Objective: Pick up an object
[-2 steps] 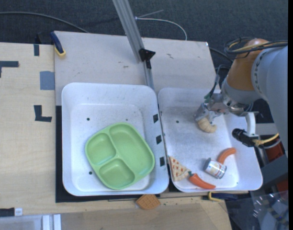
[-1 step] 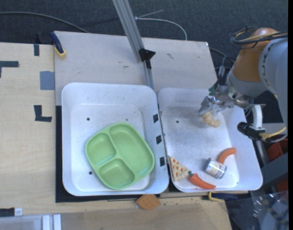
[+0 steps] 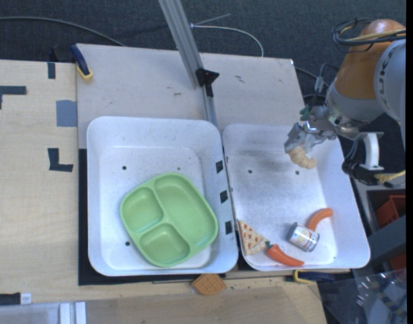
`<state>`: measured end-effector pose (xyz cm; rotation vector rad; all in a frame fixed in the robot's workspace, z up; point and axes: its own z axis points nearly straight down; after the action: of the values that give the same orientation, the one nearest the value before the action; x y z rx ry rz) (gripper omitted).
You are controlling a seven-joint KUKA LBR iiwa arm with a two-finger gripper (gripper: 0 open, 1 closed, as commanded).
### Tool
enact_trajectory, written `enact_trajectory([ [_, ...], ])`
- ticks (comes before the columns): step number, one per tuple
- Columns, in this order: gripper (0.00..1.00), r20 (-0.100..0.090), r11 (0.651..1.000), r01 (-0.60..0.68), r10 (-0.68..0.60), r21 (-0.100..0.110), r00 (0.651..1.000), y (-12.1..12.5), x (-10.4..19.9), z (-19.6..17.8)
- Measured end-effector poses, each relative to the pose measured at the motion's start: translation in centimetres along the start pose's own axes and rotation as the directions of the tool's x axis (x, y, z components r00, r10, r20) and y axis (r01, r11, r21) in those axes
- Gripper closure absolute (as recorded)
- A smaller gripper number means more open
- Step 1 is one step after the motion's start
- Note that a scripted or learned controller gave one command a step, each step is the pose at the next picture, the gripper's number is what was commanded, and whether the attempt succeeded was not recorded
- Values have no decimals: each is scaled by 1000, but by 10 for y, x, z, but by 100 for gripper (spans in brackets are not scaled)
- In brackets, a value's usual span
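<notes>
From my remote seat I see the grey arm with its orange band (image 3: 368, 59) reaching in from the right, its gripper (image 3: 302, 140) hanging over the upper right part of the right shallow white bin (image 3: 260, 147). A small pale tan lumpy object (image 3: 301, 156) sits right at the fingertips, touching or just beneath them; I cannot tell whether the gripper is clamped on it or merely above it, and I cannot tell whether the gripper is open or closed.

Lower in the same bin, near its front right corner, I see a small silver metal can lying on its side (image 3: 304, 237). Just above and to the right of it lies a curved orange piece (image 3: 320, 217), apart from the can. In front of the can lies a red-orange carrot-shaped piece (image 3: 283, 255), close to the front wall. To the left of that, near the front left corner of this bin, lies a tan waffle-patterned wedge (image 3: 250, 235).

The left shallow white bin (image 3: 105, 140) holds a light green plastic divided plate with three compartments (image 3: 168, 219), lying in its lower middle part.

On the counter (image 3: 139, 73) in front of the bins, just below the seam between them, I see a small brown waffle-textured piece (image 3: 208, 285). A grey metal pole (image 3: 183, 32) slants across the counter behind the bins.
</notes>
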<state>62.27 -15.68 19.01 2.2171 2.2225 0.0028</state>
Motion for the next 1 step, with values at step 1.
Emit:
enact_trajectory([
  [1, 100, 0, 1000, -1, 1, -1, 1000, 1, 0, -42],
])
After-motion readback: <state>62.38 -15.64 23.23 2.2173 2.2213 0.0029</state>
